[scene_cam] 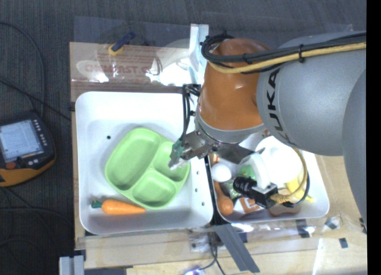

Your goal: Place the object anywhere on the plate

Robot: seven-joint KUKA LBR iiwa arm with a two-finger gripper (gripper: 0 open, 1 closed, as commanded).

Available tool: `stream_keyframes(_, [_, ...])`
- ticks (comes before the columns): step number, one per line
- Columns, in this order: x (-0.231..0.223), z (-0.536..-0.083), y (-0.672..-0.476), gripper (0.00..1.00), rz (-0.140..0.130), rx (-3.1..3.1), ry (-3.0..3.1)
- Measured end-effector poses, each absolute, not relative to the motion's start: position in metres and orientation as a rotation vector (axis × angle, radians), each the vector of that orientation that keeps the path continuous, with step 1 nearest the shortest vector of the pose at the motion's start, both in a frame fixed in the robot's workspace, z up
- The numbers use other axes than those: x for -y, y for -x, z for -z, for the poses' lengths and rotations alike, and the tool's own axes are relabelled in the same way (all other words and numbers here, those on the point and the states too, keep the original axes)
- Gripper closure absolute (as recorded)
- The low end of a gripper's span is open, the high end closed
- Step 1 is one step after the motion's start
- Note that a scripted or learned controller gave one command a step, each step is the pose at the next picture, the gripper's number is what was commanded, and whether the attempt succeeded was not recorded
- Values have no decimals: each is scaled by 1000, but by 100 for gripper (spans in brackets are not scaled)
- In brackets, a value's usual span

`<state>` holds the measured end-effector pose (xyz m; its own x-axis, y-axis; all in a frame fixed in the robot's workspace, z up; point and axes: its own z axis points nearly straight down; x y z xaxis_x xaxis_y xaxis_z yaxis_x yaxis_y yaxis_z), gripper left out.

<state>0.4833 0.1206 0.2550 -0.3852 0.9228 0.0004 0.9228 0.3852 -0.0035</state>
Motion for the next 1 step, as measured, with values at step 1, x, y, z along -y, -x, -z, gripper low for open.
stream_keyframes(1, [-120,-255,-483,0,-5,2612,1741])
